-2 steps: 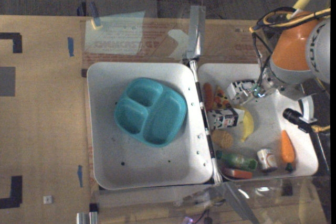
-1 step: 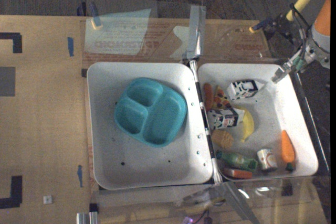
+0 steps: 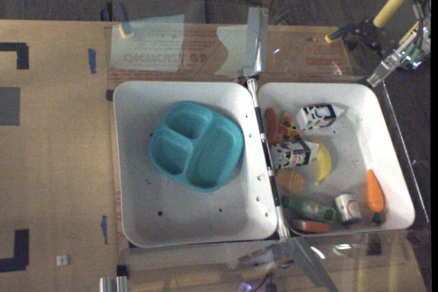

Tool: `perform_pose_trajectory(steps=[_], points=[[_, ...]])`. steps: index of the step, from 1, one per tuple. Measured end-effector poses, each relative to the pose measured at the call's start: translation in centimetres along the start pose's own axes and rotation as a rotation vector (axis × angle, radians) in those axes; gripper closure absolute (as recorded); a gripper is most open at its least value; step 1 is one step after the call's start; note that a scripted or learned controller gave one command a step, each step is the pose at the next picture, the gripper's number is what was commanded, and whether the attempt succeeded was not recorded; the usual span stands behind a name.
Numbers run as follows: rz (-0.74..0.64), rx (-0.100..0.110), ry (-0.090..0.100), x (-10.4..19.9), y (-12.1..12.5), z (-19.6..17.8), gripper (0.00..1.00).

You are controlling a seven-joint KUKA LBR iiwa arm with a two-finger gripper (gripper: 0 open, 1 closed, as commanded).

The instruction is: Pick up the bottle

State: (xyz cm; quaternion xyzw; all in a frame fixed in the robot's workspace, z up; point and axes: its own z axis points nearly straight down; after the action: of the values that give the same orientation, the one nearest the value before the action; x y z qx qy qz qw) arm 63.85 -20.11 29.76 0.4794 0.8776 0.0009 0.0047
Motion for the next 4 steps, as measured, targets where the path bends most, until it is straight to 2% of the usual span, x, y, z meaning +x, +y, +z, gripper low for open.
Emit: perform_pose_trajectory(steps=[1,2,3,4], points=[[-0.001,0.004,0.004,1.4,-6.5,-0.1,1.0],[-0.017,0.004,0.006,4.3,-10.8,2.7,1.0],[-0.028,0.004,0.007,6.7,-14.5,0.1,1.0],[0.077,0.005,0.007,10.2,-12.2,2.0,1.0]])
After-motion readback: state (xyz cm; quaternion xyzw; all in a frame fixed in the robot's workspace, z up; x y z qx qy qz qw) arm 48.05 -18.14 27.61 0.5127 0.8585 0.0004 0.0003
